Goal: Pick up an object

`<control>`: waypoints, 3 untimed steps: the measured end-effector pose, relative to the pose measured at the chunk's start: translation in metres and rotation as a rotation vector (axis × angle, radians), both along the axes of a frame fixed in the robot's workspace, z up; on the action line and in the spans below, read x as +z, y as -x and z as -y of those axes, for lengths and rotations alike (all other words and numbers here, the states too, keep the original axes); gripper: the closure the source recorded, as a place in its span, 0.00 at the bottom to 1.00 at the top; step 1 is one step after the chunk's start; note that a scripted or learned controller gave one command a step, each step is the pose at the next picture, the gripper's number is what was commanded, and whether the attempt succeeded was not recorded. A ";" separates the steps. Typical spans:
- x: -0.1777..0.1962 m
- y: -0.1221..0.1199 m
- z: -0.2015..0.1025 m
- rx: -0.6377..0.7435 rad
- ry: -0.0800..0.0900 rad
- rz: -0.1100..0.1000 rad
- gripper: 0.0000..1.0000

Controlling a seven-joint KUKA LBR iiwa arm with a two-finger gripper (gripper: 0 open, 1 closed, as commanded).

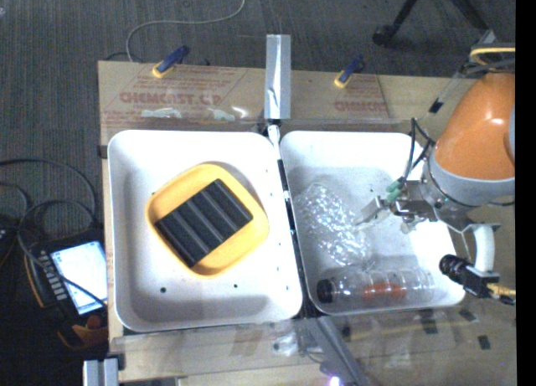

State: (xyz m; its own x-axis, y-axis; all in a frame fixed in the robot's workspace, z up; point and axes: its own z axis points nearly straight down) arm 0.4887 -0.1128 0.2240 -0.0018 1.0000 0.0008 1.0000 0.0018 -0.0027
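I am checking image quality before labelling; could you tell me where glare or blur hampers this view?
Camera view: bright glare washes out the right bin's floor, so the crumpled clear wrap and clear bottle blend in; the pincer looks soft and small; the yellow and black object is crisp.

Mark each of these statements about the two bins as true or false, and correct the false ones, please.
1. The yellow tray with the black ribbed top lies in the right bin. False: it lies in the left bin.
2. A clear plastic bottle lies on its side along the near wall of the right bin. True.
3. The gripper is above the left bin. False: it is above the right bin, beside the crumpled clear plastic.
4. The bottle stands upright. False: it lies flat.
5. Two blue and yellow clamps sit at the far edge of the bench. True.
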 end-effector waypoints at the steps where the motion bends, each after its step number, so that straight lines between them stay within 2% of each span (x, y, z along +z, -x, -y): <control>1: -0.133 -0.026 -0.015 0.027 0.002 0.018 0.00; 2: -0.119 -0.029 -0.015 0.026 0.000 0.025 1.00; 3: -0.042 -0.116 -0.050 0.125 0.002 -0.016 1.00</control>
